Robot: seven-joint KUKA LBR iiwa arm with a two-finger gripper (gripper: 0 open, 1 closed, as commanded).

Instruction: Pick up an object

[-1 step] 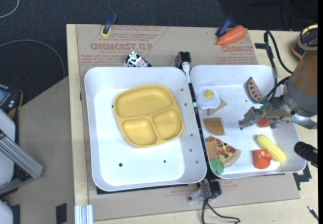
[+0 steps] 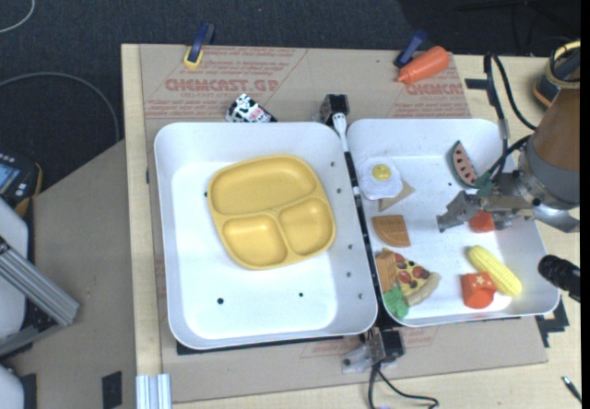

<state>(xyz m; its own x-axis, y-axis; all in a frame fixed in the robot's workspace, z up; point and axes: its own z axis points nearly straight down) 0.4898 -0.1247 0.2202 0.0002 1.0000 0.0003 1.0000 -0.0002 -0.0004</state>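
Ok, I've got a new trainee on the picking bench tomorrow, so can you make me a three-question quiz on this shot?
1. True or false: the yellow divided plate lies in the left bin.
2. Which toy lies nearest the front edge of the right bin? A) fried egg B) pizza slice C) watermelon slice
3. Fill in: the gripper hangs over the ____ bin.

Key: 1 true. 2 B. 3 right.
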